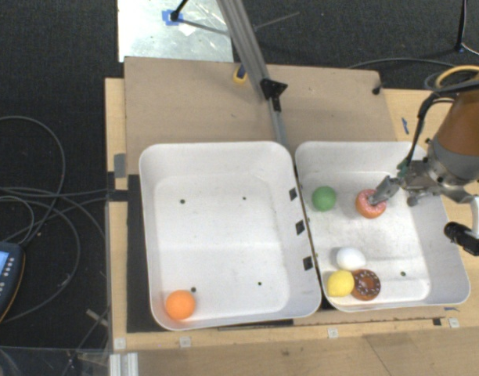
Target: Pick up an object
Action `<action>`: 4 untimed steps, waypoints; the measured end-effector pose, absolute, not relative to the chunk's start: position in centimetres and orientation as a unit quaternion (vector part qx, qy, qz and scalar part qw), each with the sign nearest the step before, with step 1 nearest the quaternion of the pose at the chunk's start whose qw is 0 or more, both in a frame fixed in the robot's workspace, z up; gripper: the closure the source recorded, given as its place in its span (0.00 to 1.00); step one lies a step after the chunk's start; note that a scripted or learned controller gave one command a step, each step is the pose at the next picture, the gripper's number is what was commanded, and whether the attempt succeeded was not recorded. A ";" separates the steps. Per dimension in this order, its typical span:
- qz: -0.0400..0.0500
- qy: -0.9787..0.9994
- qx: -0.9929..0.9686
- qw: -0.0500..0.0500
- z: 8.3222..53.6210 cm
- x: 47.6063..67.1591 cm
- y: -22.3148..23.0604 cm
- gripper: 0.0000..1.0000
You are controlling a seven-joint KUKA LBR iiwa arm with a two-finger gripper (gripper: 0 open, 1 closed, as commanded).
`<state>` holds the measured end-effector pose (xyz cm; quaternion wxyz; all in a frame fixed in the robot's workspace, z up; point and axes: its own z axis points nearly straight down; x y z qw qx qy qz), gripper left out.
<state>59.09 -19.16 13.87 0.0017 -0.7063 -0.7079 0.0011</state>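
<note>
In the right bin (439, 284) lie a green ball (324, 198), a pink frosted doughnut (369, 206), a white ball (350, 258), a yellow ball (340, 283) and a chocolate doughnut (366, 285). An orange ball (180, 305) rests in the near left corner of the left bin (216, 159). My gripper (383, 193) reaches in from the right and its tip sits right over the pink doughnut's upper right edge. The wrist body hides how the tip meets the doughnut.
A slanted grey pole (251, 45) crosses above the bench at the back. The divider between the two bins carries small black clips (299, 227). Cables and a handheld pendant (1, 276) lie on the dark floor to the left.
</note>
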 end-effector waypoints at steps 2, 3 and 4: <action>-0.002 -0.708 -0.706 -0.003 10.4 59.4 -19.2 1.00; -0.001 -0.708 -0.706 -0.003 14.8 59.6 -19.5 1.00; -0.001 -0.708 -0.707 -0.003 19.8 59.0 -20.2 1.00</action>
